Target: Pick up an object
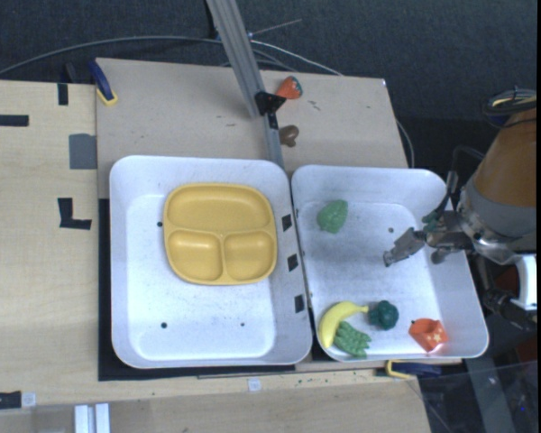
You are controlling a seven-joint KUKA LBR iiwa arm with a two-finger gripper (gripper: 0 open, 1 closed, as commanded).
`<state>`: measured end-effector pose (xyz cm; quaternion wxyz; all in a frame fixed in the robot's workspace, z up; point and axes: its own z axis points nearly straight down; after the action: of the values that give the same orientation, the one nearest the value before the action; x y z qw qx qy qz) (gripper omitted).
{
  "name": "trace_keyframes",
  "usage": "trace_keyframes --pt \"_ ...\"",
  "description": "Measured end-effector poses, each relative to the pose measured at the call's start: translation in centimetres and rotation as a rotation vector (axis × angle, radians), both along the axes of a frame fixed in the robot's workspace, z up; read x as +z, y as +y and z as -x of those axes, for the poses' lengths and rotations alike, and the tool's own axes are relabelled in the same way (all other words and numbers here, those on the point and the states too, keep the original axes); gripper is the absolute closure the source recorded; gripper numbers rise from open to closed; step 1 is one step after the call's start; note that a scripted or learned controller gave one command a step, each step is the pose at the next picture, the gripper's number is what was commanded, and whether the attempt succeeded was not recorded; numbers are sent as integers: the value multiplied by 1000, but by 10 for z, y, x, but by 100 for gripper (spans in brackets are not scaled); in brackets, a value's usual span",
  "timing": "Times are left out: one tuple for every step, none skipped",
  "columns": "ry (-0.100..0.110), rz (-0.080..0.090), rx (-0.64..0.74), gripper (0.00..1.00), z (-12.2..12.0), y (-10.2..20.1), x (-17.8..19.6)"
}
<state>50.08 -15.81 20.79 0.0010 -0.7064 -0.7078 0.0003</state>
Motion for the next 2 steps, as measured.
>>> trace_keyframes --pt "0 0 0 0 0 0 0" --pt "5 0 -2 0 5 -9 -52"
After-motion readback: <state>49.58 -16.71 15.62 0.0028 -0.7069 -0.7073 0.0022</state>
